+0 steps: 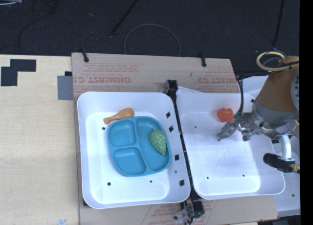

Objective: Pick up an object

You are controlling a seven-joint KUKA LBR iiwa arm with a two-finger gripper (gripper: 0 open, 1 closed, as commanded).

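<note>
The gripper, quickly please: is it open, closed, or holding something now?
Gripper: open, holding nothing; it is over the right bin, just below the red object, apart from it.

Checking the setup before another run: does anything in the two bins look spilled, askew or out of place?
Nothing stands out. The blue divided tray sits flat in the left bin with green grapes in one compartment; a drumstick lies beside the tray. The red object rests in the right bin, near the gripper.
</note>
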